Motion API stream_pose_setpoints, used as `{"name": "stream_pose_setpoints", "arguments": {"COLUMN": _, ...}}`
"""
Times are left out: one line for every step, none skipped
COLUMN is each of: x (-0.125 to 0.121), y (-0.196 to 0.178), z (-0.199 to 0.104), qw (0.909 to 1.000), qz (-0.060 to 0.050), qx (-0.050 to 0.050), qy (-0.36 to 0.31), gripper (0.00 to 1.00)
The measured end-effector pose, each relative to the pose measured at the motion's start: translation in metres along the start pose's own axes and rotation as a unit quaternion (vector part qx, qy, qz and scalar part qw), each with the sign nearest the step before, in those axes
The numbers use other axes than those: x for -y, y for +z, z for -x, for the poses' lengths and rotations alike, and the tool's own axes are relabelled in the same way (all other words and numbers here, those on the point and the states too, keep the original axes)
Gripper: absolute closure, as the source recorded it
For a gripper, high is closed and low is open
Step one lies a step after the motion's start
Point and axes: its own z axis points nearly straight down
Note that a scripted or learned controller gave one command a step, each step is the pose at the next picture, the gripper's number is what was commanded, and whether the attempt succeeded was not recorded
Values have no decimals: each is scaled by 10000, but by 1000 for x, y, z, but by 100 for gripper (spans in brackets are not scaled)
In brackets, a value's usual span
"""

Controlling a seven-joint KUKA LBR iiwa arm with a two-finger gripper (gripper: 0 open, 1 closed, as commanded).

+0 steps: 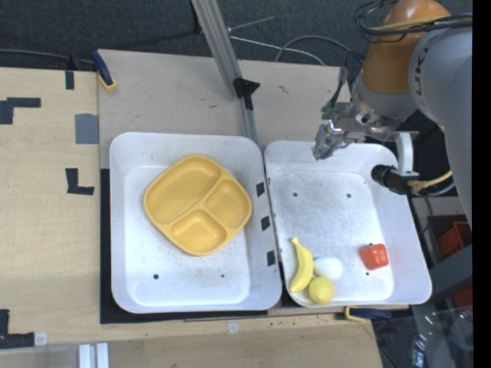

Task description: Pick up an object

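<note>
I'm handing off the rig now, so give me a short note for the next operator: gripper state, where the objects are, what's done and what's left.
Gripper: above the far edge of the right bin, nothing between its fingers.
Right bin, near edge: banana, white egg-like object, yellow ball, red block.
Left bin: yellow divided plate.
Done: nothing picked.
Left: descend on one object, grasp, lift.

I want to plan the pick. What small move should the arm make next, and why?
Probably move the hand toward the near end of the right bin. It hangs over the far rim, while the banana, white ball, yellow ball and red block lie there.
</note>
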Motion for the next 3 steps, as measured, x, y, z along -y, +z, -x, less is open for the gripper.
{"name": "stream_pose_setpoints", "arguments": {"x": -6, "y": -10, "z": -53, "qw": 10000, "qz": -2, "qx": -2, "qy": 2, "gripper": 100}}
{"name": "stream_pose_setpoints", "arguments": {"x": -3, "y": -5, "z": -116, "qw": 10000, "qz": -15, "qx": 2, "qy": -1, "gripper": 100}}
{"name": "stream_pose_setpoints", "arguments": {"x": -6, "y": -13, "z": -174, "qw": 10000, "qz": -5, "qx": -1, "qy": -3, "gripper": 100}}
